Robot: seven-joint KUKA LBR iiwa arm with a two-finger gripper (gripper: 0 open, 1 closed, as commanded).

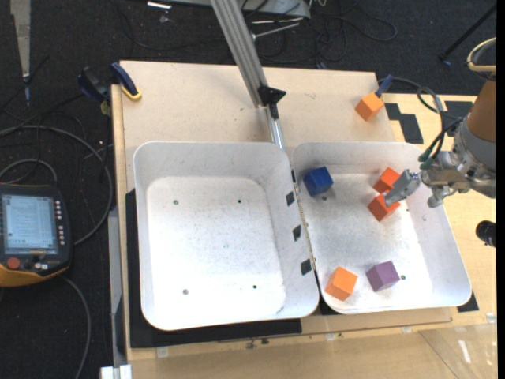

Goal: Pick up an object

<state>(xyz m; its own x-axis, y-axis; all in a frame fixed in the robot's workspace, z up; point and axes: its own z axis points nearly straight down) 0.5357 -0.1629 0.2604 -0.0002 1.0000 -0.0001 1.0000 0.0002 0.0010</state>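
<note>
Nearest, an orange cube (342,283) sits below the red block (383,208), where the end effector (404,188), grip unclear, hovers, probably to grasp.

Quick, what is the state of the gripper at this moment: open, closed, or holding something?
Gripper: over the right bin, by two red-orange blocks; open or shut cannot be told, and no block is seen between its fingers.

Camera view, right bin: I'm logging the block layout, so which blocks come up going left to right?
Blue block → orange block at the near rim → purple block. The two red-orange blocks by the end effector overlap in order, so they are left out.
</note>
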